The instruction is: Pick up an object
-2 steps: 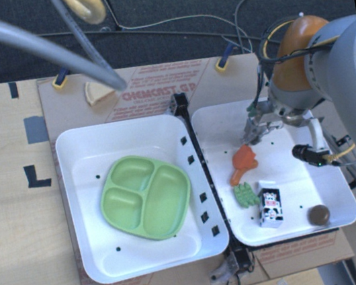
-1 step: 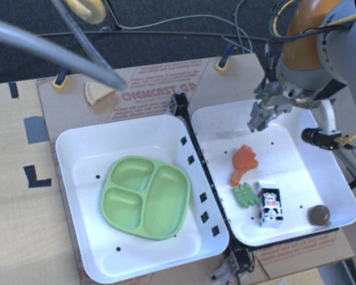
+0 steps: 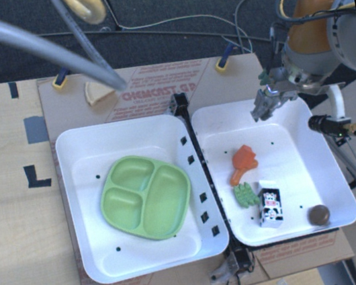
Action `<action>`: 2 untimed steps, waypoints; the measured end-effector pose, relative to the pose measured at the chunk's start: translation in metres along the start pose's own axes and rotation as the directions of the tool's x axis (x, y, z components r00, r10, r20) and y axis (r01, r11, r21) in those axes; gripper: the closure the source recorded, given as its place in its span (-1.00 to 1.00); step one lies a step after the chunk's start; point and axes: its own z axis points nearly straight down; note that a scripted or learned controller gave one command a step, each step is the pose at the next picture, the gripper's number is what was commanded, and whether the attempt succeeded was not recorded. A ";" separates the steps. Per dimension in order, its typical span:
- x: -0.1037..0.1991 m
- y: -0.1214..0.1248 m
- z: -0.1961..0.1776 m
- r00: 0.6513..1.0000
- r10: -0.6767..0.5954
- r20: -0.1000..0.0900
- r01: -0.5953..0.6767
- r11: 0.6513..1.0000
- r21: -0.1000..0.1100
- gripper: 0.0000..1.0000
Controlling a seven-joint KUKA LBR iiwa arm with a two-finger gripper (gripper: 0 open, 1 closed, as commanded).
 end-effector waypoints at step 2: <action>0.056 -0.001 -0.045 1.000 -0.003 -0.001 0.003 1.000 0.007 1.00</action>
